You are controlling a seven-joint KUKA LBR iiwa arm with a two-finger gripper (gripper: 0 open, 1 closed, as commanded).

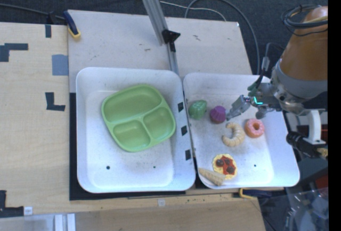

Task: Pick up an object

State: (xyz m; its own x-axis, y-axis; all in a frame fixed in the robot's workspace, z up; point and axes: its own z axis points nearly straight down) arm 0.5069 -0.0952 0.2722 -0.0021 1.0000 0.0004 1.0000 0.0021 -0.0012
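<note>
The gripper (237, 108) is hovering just right of the purple toy (217, 114), above the croissant (233, 134); whether its fingers are parted cannot be told.

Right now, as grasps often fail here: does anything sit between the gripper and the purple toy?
Nothing visible does. The gripper hangs just right of the purple toy; the croissant lies below and the green toy lies beyond it.
</note>
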